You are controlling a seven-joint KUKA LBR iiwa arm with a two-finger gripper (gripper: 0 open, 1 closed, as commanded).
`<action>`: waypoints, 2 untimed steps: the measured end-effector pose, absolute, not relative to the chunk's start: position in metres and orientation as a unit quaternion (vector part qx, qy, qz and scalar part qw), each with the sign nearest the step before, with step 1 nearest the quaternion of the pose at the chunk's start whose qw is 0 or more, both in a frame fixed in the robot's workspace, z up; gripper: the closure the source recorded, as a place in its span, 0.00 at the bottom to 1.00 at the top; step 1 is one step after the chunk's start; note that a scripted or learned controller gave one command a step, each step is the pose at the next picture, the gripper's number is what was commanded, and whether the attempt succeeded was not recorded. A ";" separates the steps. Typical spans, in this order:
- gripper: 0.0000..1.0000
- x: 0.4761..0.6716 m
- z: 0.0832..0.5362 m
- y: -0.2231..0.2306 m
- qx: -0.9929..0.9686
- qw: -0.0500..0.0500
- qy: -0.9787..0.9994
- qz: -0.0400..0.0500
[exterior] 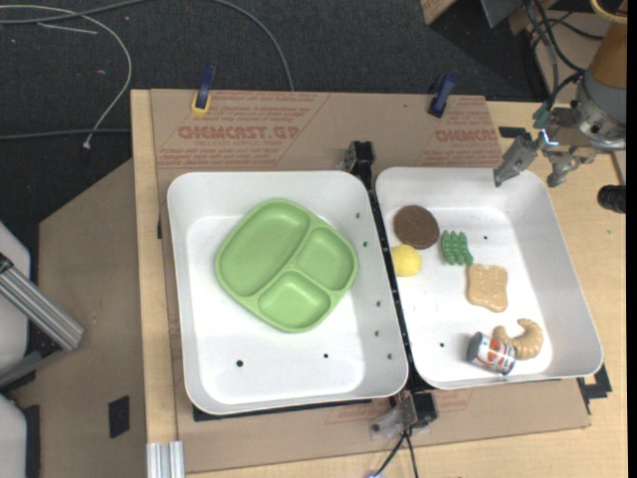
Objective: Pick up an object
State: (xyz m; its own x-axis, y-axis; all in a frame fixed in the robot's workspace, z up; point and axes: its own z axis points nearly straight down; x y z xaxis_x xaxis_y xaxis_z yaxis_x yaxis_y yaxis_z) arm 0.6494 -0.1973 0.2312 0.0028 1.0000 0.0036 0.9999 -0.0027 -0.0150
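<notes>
The hand (535, 159) is hovering spread at the right bin's (567, 267) one o'clock; the croissant (528, 337), looking light and stiff, is inviting a mid-body pinch.

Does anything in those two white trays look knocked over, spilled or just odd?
Mostly tidy. One small can lies on its side near the right bin's front edge, with a croissant resting against it. The green divided plate sits askew in the left bin. Nothing looks spilled or broken.
</notes>
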 end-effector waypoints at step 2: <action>0.00 0.645 0.194 -0.202 -0.707 0.002 -0.707 0.001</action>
